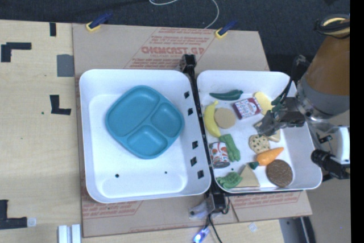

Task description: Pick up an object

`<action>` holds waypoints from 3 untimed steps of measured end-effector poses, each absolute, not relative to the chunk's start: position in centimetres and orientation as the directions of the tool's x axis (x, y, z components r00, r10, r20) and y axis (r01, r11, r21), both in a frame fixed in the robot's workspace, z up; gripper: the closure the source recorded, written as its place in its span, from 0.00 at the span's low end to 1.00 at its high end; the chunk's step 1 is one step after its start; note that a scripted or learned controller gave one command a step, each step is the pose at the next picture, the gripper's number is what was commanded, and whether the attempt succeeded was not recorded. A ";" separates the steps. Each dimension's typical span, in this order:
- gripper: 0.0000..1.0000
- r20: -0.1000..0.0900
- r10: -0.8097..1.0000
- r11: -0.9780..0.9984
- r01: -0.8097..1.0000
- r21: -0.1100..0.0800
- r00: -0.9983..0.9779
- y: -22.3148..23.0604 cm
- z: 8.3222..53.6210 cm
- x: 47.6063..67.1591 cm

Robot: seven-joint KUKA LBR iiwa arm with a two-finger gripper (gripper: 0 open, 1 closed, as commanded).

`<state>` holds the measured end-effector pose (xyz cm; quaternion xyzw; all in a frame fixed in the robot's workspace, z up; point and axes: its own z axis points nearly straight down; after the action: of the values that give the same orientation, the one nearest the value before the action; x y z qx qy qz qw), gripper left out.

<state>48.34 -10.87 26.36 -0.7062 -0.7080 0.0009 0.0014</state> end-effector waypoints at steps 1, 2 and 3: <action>1.00 0.002 1.000 0.007 1.000 -0.006 -0.007 -2.6 22.0 48.3; 1.00 -0.002 1.000 0.000 1.000 0.009 0.000 -5.4 31.8 48.5; 1.00 0.002 1.000 0.007 1.000 -0.015 -0.007 1.8 19.6 48.1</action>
<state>48.09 1.83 19.56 -0.7047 -0.7095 0.0044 0.0059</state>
